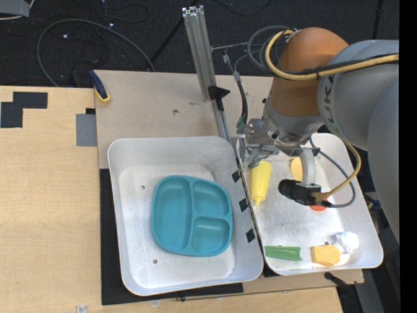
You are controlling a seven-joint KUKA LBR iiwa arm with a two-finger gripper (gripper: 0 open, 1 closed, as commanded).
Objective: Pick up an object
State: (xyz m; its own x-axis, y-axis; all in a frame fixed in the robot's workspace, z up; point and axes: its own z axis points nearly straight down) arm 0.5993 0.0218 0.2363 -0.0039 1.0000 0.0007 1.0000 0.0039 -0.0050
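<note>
Arm reaching into the right bin [365,240] over a yellow bottle [260,181].
The gripper [255,154] sits at the bottle's top; its grip can't be told. A green block [283,253] lies near the front. A teal plate [192,215] lies in the left bin [130,175].

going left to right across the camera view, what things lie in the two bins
teal divided plate → yellow corn-shaped piece → green block → yellow block → small white item
</note>
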